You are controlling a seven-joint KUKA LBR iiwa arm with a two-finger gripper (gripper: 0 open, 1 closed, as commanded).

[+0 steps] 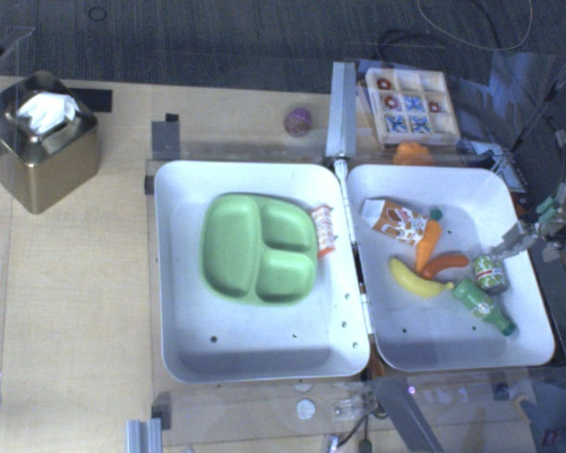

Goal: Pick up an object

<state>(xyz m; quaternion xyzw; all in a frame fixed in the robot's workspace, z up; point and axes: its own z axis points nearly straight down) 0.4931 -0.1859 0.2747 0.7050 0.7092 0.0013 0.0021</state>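
The right bin (524,343) holds an orange-and-white carton (396,220), a carrot (429,239), a reddish sausage (443,264), a banana (417,279), a small round can (489,272) and a green bottle (484,308). In the left bin (255,352) lie a green divided plate (259,248) and, beside it, a red-and-white packet (323,229). My gripper (521,241) reaches in at the right bin's right rim, just above and right of the can, mostly cut off by the frame edge. I see nothing held in it.
A gold box with white tissue (42,144) stands at the far left of the bench. Behind the bins sit a purple ball (298,121), a tic-tac-toe board (407,107) and an orange object (410,152). Cables run along the back right.
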